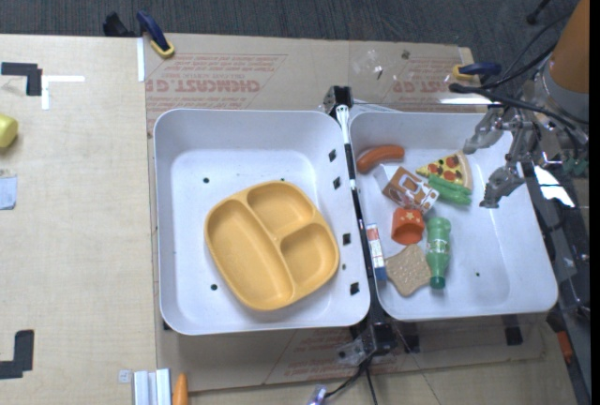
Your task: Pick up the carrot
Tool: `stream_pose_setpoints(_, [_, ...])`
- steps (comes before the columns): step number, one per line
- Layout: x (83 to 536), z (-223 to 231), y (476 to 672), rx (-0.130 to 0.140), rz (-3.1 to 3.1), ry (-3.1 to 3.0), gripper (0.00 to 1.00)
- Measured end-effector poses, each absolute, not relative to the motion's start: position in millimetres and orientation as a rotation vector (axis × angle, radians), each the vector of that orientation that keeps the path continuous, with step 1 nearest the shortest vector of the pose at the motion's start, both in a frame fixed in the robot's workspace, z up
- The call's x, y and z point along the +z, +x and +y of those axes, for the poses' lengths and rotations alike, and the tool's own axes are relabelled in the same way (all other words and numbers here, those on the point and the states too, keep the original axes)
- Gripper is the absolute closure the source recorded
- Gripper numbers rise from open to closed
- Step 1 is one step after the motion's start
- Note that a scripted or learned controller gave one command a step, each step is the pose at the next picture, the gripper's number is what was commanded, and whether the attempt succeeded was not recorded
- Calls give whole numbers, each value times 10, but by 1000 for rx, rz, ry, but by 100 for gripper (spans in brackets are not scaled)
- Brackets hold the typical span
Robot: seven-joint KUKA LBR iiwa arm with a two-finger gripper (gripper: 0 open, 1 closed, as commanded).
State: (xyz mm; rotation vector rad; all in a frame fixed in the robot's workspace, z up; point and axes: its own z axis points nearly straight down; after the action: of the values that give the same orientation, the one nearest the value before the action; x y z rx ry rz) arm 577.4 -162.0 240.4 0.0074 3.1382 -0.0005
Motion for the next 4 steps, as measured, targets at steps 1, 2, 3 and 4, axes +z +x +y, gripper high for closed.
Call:
stream_pose_setpoints(1, [3250, -1282, 5149, -2, 3123, -267, 0])
stream_pose_setpoints(2, [2392, -357, 4888, 1, 3103, -463, 0])
stream_pose_setpoints(3, [1917, 285, 4980, 1, 3055, -718, 0])
stream_pose_setpoints(4, [3549, -999, 5164, -3, 3108, -417, 0])
